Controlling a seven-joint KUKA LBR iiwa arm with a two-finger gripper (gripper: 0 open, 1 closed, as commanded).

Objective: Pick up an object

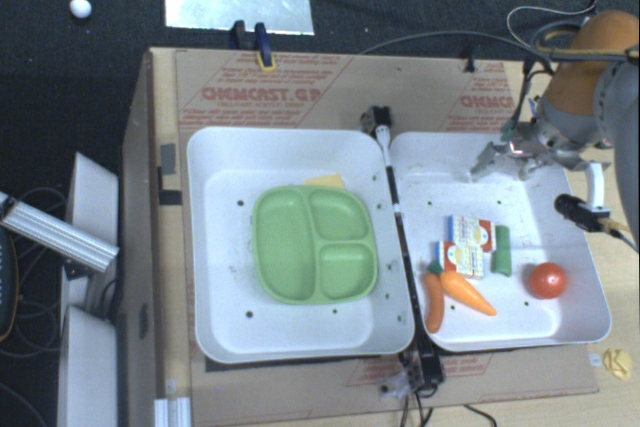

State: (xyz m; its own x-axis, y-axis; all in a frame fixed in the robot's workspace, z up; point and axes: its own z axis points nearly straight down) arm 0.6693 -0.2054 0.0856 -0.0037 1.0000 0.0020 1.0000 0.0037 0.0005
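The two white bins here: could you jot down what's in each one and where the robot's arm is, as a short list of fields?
left bin: a green divided plate, with a yellow item peeking out behind it
right bin: a small printed carton, a green piece beside it, two carrots, a red tomato
gripper: over the right bin's far edge, holding nothing
arm: reaching in from the right
bench: brown board under both bins
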